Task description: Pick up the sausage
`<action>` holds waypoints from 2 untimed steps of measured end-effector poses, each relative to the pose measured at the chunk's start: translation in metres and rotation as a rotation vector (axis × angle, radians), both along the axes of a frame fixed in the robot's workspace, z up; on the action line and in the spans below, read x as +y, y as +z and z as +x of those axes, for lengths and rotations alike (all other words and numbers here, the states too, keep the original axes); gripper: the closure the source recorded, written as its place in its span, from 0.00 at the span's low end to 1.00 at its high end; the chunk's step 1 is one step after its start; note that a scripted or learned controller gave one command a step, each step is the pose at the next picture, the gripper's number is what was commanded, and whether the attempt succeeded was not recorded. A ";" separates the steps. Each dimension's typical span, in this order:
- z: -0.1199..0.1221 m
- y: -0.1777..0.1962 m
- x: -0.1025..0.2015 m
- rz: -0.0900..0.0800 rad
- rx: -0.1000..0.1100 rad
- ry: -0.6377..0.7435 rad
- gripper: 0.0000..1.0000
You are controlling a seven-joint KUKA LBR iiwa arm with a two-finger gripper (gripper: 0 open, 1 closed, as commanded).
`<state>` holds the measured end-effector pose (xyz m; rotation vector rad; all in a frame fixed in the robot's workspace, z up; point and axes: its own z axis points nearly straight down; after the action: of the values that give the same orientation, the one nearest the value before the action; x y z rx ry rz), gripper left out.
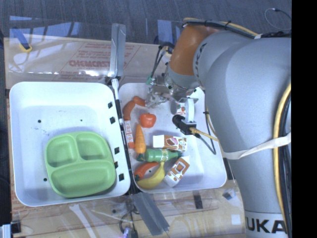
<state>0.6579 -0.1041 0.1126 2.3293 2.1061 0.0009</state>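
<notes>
The sausage point(131, 106) is a reddish-brown curved piece lying in the right bin's point(210, 175) far-left corner, against the wall between the two bins. My gripper point(158, 97) hangs low over the far end of that bin, just right of the sausage's upper end. The grey wrist and orange band above hide most of it. I see nothing clearly held in it.
In the right bin, nearer than the sausage, lie a tomato point(147, 119), a carrot point(140, 140), a green bottle point(159, 155), a banana point(153, 178) and two small cartons point(171, 143) point(178, 171). A green divided plate point(79, 163) sits in the left bin point(29, 103).
</notes>
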 end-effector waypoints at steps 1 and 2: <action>0.000 0.000 0.000 0.000 0.000 0.000 0.00; -0.001 -0.019 0.009 -0.002 0.004 -0.011 0.00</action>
<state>0.6565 -0.0948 0.0937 2.3421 2.0946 -0.0059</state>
